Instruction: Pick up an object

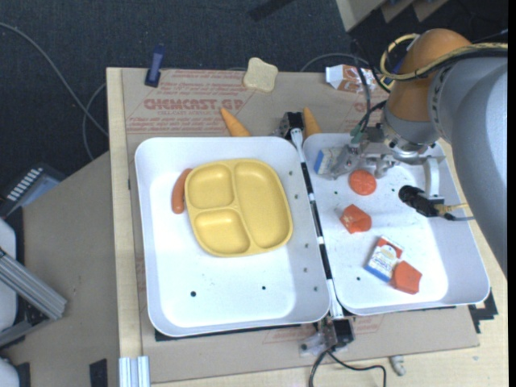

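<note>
Red round object just beside gripper.

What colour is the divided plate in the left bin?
Yellow. The three-compartment plate in the left bin shows plainly in the camera view.

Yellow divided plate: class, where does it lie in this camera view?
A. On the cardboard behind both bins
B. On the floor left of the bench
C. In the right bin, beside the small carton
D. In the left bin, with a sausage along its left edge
D: the yellow plate lies in the left bin, with the sausage lying at its left edge.
</note>
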Robot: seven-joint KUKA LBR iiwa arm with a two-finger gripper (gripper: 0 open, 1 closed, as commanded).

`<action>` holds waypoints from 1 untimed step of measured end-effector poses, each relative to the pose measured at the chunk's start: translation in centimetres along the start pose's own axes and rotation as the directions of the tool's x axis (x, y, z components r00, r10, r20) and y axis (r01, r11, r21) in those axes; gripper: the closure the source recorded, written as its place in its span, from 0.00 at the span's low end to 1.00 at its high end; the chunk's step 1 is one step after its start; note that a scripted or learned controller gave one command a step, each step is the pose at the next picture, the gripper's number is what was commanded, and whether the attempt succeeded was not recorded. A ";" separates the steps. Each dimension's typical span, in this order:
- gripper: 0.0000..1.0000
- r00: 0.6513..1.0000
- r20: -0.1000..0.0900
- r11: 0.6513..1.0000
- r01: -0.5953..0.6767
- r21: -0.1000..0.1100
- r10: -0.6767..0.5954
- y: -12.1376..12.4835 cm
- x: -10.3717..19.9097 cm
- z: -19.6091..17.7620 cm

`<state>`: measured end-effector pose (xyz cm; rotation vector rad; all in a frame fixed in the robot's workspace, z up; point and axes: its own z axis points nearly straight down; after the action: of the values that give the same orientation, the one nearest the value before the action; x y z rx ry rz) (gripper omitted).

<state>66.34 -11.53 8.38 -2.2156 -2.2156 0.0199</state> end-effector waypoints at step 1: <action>1.00 1.000 -0.002 1.000 0.001 -0.007 -0.001 0.1 0.2 -1.1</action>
<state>66.51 -11.36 9.45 -2.2169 -2.2194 0.0106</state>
